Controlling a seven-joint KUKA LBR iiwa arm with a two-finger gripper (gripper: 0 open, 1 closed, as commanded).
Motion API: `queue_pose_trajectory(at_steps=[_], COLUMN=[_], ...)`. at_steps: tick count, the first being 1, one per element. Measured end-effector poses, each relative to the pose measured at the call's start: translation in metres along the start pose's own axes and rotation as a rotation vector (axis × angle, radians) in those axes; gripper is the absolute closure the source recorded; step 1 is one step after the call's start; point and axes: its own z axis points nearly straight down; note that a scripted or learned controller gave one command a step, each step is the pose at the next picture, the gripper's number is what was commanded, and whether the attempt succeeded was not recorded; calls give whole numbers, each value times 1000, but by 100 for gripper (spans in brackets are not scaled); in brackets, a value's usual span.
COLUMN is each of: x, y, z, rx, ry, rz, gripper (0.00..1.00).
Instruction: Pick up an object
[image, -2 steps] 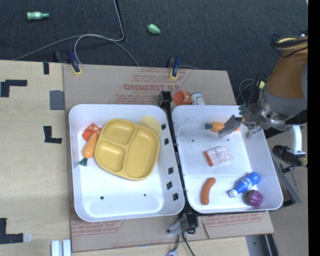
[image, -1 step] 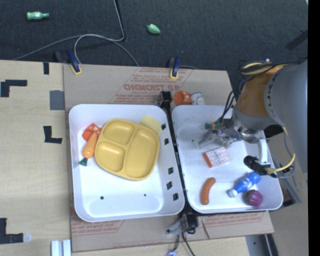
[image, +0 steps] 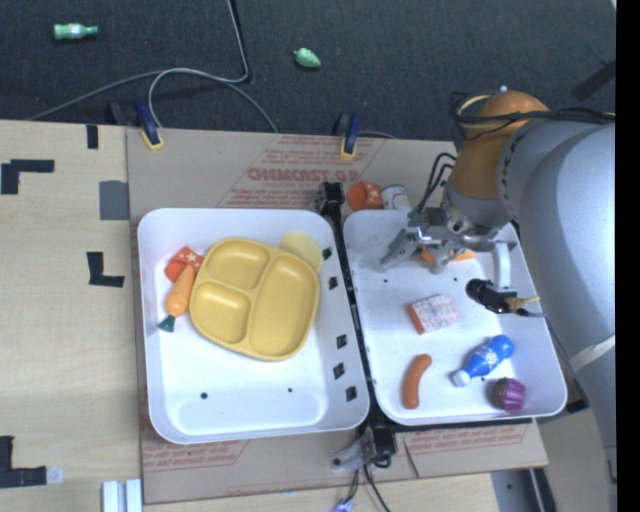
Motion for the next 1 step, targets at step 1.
queue_pose_trajectory(at_steps=[1], x=[-37], y=[4], z=[-99], rx=[-33], ry=[-5], rz=[-7], gripper=[0])
